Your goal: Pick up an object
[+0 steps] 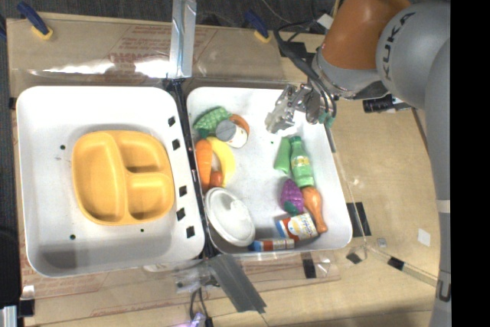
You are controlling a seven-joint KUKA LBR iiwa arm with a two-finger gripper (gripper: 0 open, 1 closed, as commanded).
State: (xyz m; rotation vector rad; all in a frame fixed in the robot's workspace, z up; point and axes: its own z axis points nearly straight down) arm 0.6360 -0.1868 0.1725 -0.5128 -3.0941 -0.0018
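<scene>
My gripper hangs over the upper right part of the right bin, just above the top of a green bottle. Its fingers stand slightly apart with nothing between them. Below the bottle lie purple grapes, an orange carrot and a small can. On the bin's left side sit a green vegetable, a banana, an orange carrot-like piece and a white bowl.
The left bin holds a yellow divided tray. A metal divider strip rises between the bins at the back. The grey arm with its orange band reaches in from the upper right.
</scene>
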